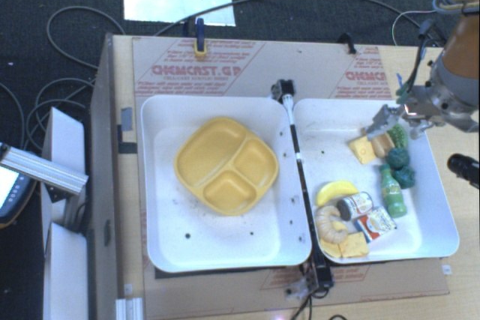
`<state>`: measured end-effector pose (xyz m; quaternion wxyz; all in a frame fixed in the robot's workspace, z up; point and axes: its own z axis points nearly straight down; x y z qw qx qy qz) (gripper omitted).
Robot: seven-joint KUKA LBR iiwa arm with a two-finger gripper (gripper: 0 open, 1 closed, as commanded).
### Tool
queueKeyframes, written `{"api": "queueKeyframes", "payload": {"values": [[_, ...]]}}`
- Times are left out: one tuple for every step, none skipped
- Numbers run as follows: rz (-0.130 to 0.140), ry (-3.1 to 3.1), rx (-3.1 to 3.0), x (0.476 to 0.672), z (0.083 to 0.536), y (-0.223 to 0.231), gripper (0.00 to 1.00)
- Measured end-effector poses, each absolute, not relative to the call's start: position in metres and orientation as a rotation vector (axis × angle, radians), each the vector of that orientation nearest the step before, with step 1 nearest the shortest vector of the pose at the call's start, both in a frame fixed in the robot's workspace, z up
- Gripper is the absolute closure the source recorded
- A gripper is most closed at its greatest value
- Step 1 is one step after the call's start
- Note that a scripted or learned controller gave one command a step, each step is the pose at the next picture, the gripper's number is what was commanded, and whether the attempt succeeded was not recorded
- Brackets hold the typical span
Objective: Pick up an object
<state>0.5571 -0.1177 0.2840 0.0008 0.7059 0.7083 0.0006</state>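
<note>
Down in the right bin (442, 236) sits a whole spread of toy food, nothing lifted yet, and the right bin is our landmark throughout. Near its upper middle lies a yellow cheese wedge (362, 151), and just beside that a small brown block (381, 142) and a green leafy piece (398, 137). Below them, a dark teal lump (398, 159) with a second teal lump (406, 177) just under it, and then a green bottle (390, 193) running down toward the bin's lower right. At the lower left of the bin, a yellow banana (335, 192) arcs over a small can (353, 204), with a red-and-white carton (377, 223) next to it, a pale ring-shaped pastry (328, 221) and a yellow cracker (354, 246) at the bottom edge. The gripper (391, 116) hangs over the bin's upper right part, right above the brown block and cheese; how wide it stands I cannot tell from here, and nothing shows caught in it. Left of the right bin, the left bin (161, 161) carries a yellow divided plate (226, 164).
</note>
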Motion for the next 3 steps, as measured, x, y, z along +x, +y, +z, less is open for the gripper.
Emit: {"api": "queueKeyframes", "payload": {"values": [[0.000,2.222,2.219,0.586,0.235,-0.147,0.00],[0.000,2.221,2.218,0.628,0.186,-0.173,0.00],[0.002,2.224,2.215,0.653,0.162,-0.169,0.00]]}}
